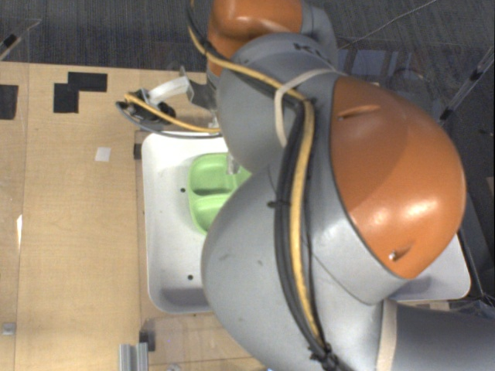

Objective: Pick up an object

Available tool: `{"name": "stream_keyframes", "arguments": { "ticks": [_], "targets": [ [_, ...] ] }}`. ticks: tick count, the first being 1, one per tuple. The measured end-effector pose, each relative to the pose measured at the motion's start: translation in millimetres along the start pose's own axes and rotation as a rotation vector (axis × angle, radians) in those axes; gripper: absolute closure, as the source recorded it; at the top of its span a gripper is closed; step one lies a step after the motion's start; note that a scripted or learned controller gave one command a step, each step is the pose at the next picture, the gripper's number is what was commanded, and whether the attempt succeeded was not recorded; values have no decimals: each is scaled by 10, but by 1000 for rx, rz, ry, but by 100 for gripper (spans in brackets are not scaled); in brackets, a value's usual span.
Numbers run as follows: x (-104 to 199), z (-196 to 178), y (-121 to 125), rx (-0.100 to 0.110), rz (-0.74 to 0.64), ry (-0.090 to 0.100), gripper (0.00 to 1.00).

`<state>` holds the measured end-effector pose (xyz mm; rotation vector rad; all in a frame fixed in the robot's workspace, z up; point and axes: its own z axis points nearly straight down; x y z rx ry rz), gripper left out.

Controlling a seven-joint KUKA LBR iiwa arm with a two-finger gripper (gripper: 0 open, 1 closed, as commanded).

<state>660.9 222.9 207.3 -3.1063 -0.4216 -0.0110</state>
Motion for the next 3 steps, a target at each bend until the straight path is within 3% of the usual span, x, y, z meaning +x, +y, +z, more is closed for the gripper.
{"name": "stream_keyframes", "arguments": {
  "ticks": [1, 2, 3],
  "targets": [
    [11, -114, 9, 4, 1, 2, 100],
    [-100, 23, -157, -6, -177, -7, 100],
    [-316, -1389, 383, -5, 18, -4, 100]
  ]
}}
